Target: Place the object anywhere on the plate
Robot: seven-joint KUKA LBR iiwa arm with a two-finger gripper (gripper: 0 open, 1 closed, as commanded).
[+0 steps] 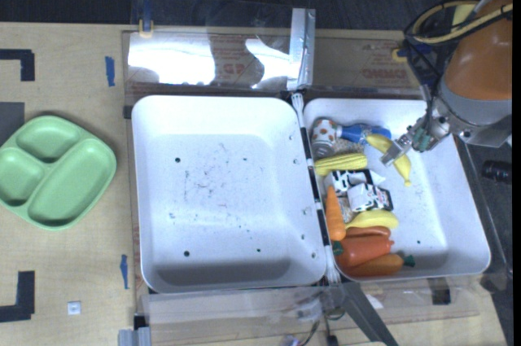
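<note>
**Camera view: arm over the right bin, plate way off at the left**

Biggest thing first: the wooden tabletop [65, 271] runs across the whole frame and carries everything. On it are two white bins side by side. The left bin [220, 173] takes up the middle of the frame, and the right bin [448, 214] sits touching it at centre right. A clear plastic sheet [212, 51] stands along the top edge of the left bin.

The arm [480, 76] comes in at the upper right, grey with the orange band showing, and its wrist reaches down over the upper part of the right bin. Honestly can't tell how the jaws are set, it's all too small and cluttered there.

The green plate [57, 171] has three compartments. It lies at the far left of the frame on the bare tabletop, well apart from the right bin.

All the toys are piled along the left side of the right bin:
- a small yellow banana [403, 167] just below the jaws; I can't tell if it's touching them
- another banana [377, 142] beside it, to the left
- a corn cob [340, 164]
- a cow-patterned block [366, 194]
- a carrot [334, 214] against the bin's left wall
- a third banana [373, 220]
- a small can [324, 137] near the top
</note>
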